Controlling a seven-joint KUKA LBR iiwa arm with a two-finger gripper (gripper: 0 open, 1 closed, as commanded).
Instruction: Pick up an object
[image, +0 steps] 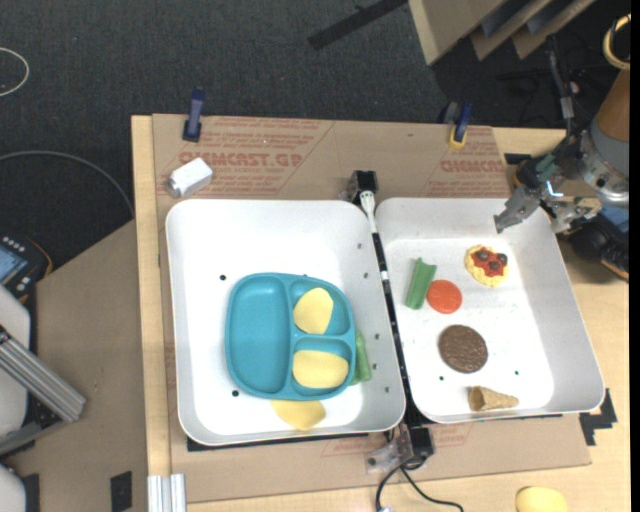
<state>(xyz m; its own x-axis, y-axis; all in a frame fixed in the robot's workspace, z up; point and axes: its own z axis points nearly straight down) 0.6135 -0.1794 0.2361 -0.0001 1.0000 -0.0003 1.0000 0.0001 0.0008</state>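
The right bin (560, 300) holds a green stick (419, 282), an orange-red disc (444, 296), a small yellow pizza toy with red spots (487, 265), a brown round cookie (463, 348) and a tan wedge (492, 400). My gripper (520, 205) hangs over that bin's far right corner, up and to the right of the pizza toy, with nothing seen in it. In the left bin (200, 260) a blue divided tray (262, 335) carries two yellow pieces (313, 310) (320, 368). Another yellow piece (299, 412) lies at the tray's near edge.
A thin green item (361, 358) rests by the tray's right side. A white block (190, 177) and two blue clamps (193, 113) (459, 125) sit on the cardboard behind the bins. A yellow object (540, 498) lies at the bench's near right.
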